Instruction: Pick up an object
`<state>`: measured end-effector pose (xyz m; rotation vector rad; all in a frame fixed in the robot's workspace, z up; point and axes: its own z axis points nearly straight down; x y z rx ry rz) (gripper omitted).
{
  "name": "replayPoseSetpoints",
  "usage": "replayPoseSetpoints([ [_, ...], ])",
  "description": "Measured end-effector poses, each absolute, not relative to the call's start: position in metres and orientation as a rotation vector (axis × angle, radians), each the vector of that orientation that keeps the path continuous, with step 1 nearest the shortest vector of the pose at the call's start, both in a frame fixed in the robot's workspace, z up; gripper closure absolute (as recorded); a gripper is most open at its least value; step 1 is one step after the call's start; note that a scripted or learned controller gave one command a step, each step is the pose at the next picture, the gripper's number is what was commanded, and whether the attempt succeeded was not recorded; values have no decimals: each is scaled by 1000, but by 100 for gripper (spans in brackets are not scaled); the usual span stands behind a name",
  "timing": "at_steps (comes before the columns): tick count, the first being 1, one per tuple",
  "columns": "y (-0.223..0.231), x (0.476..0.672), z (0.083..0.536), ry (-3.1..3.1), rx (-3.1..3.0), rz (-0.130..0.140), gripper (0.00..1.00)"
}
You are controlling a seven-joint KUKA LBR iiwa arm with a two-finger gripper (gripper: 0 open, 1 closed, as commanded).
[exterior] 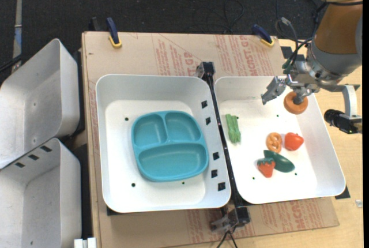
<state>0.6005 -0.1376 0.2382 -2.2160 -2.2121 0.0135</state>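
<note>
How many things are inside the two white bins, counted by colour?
Blue: 1, the tray
Green: 2, the long piece and the dark piece
Orange: 2, and
Red: 2, and
Total: 7

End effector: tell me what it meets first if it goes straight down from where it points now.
Probably the orange round object right under the end effector, over the right bin. Depth is unclear from this slanted view, so contact may already be close.

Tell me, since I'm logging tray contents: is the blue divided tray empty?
Empty: the blue divided plastic tray in the left white bin shows three bare compartments.
</note>
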Motion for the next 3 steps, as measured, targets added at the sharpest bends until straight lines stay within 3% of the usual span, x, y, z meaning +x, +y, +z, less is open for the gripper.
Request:
replayPoseSetpoints([
  [1, -137, 603, 246, -2223, -2220, 0, 0],
  [3, -133, 612, 156, -2220, -2221, 3, 0],
])
